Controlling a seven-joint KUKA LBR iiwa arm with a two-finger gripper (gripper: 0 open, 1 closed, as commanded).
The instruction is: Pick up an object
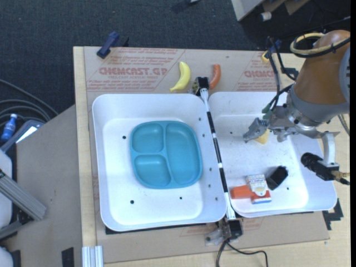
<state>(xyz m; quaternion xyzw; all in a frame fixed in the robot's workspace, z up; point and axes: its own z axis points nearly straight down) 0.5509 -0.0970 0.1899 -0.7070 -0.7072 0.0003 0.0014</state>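
Observation:
My gripper [267, 134] hangs over the upper middle of the right bin [239, 107], with its fingers spread open. A small yellow object [261, 139] lies on the bin floor just below and between the fingertips; only part of it shows and nothing grips it. Nearer the front of this bin lie a black block [276, 177] and a small orange and white box [253, 189], side by side. The grey arm with its orange band [320, 71] comes in from the right.
The left bin [111, 149] holds a blue divided plate [166, 153]. On the bench behind the bins lie a banana [181, 77] and an orange piece [215, 75]. A black divider strip [214, 143] runs between the bins.

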